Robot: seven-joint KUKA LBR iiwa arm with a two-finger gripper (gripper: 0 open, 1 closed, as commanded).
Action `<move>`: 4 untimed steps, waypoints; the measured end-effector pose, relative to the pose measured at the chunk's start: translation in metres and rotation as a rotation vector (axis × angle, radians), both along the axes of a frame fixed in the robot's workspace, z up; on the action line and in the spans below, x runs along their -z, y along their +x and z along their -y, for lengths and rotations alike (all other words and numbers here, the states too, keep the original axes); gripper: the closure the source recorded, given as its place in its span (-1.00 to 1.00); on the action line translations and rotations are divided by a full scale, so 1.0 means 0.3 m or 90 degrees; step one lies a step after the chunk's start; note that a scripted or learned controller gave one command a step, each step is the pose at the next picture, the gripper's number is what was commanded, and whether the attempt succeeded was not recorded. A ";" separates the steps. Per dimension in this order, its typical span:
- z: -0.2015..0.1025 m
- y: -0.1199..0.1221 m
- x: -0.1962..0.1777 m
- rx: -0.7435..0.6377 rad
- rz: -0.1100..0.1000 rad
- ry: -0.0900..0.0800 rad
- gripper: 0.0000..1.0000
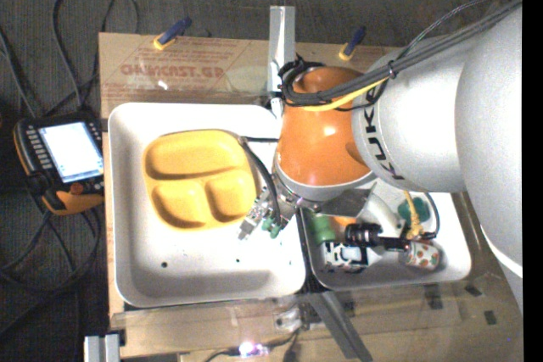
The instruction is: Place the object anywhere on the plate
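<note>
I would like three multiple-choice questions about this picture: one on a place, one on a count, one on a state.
1. In which bin does the plate lie?
A. the left bin
B. the right bin
C. outside both bins

2. How many compartments does the plate have?
A. one
B. three
C. five

3. Where does the gripper sit?
A. at the plate's lower right edge
B. over the tablet
C. at the left bin's far left wall

Answers:
1. A: the yellow plate rests in the left bin.
2. B: ridges split it into one long upper part and two lower parts.
3. A: the gripper shows just beside the plate's lower right corner, above the bin floor.
</note>
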State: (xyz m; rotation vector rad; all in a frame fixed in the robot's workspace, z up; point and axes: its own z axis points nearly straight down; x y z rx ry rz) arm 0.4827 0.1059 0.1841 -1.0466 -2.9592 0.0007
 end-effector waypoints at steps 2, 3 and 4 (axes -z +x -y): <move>-0.253 -0.002 0.230 -0.402 -0.001 0.001 1.00; -0.370 0.000 0.143 -0.446 0.001 0.001 1.00; -0.176 0.353 -0.365 -0.274 0.004 -0.002 1.00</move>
